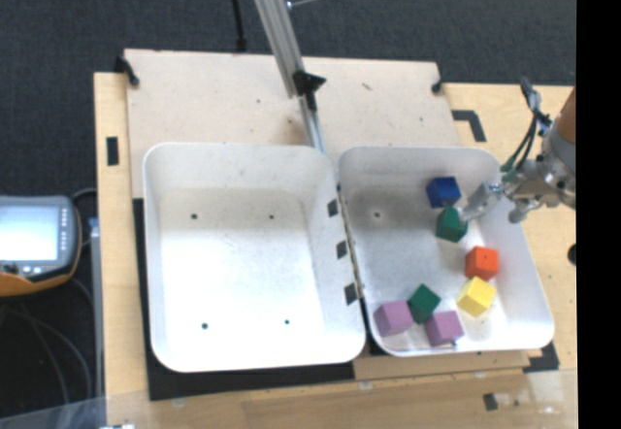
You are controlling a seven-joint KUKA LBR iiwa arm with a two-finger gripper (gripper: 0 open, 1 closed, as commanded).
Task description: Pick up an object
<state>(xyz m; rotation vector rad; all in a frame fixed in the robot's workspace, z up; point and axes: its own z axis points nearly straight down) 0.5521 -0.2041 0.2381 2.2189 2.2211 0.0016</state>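
Note:
The right bin (388, 223) holds several small blocks. A blue cube (443, 190) lies near its far side, with a dark green block (449, 224) just in front of it. An orange cube (482, 262) and a yellow cube (476, 297) sit toward the right wall. Another green cube (423, 302) lies between two purple cubes (393, 317) (444, 327) at the near edge. My gripper (497, 204) hangs over the bin's far right corner, open, with nothing between its fingers. Its left fingertip is just right of the dark green block.
The left bin (243, 252) sits beside the right one, their walls meeting in the middle. A slanted metal rail (277, 19) rises from behind the bins. A small screen device (34, 233) stands off the bench's left side.

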